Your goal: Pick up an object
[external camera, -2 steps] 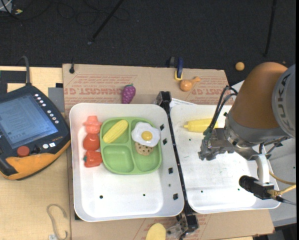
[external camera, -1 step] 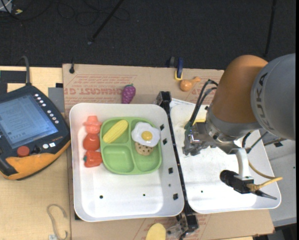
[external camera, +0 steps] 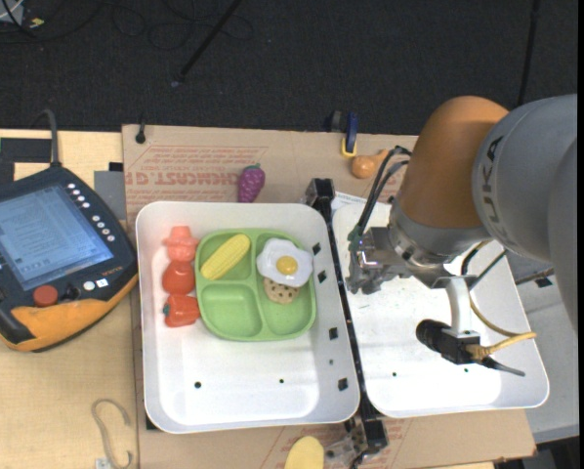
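Closest up is the big grey arm (external camera: 531, 179) with its orange band, reaching in from the right. Its pincer (external camera: 363, 279) hangs low over the left side of the right bin (external camera: 419, 389), close to the wall between the two bins. I cannot tell if the pincer is wide or narrow, or if it touches the bin floor. The toys to pick up are all in the left bin (external camera: 233, 379), well apart from the pincer. A green tray (external camera: 235, 313) sits there with a yellow corn (external camera: 224, 254) in its top left part. A fried egg (external camera: 284, 261) lies half on a cookie (external camera: 282, 291) in its right part. Just left of the tray stand a pink toy (external camera: 180, 243) and two red toys (external camera: 178, 279) in a row. Both bins rest on brown cardboard (external camera: 189, 169) on the wooden counter (external camera: 48, 389). A purple toy (external camera: 250, 182) and an orange toy (external camera: 364, 164) lie behind the bins. A yellow toy (external camera: 305, 452) lies in front. A control pad with a screen (external camera: 43, 247) sits at the left. Behind the counter the floor is dark.
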Robot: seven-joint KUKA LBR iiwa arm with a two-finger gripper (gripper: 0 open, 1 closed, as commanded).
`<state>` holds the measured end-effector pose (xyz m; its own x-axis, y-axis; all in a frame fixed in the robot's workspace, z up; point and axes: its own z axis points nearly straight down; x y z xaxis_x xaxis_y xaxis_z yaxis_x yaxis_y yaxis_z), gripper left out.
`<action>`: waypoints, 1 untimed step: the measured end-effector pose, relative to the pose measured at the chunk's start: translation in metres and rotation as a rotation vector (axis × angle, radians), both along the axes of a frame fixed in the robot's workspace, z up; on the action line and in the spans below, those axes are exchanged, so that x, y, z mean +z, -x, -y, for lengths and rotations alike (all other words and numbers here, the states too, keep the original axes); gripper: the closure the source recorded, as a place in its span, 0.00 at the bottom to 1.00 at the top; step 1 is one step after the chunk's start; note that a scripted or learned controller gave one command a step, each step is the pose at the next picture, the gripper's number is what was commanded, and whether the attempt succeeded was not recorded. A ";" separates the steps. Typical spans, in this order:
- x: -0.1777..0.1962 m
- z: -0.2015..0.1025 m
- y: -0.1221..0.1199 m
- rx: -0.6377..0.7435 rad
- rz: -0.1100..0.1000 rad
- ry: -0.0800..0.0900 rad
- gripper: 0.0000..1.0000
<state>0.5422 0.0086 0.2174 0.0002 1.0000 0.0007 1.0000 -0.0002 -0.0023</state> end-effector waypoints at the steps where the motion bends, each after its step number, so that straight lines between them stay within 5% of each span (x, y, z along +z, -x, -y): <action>1: 0.020 -0.003 -0.004 0.000 0.001 0.000 1.00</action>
